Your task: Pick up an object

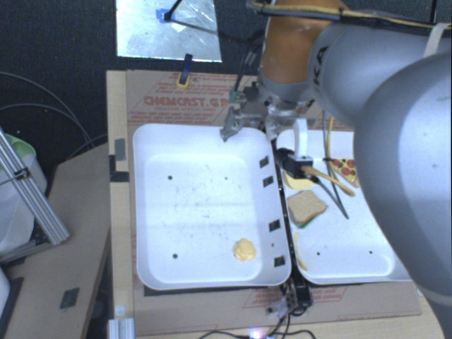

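A small yellow lump (245, 249) lies near the front right corner of the left bin (159, 189). In the right bin (367, 260) a slice of bread (306, 207) rests close to the divider. Beside it are a yellow piece (299, 183), a pizza-like slice (346, 168) and dark tongs (335, 193). My gripper (272, 126) hangs below the orange band (296, 37), over the far end of the divider between the bins. It is well behind the bread and the yellow lump. The wrist hides what lies under it.
The grey arm (395, 119) covers the right bin's far right part. Behind the bins lie cardboard (176, 99), a blue and yellow marker (185, 70) and a shiny metal sheet (168, 18). An aluminium frame (28, 189) stands at the left.
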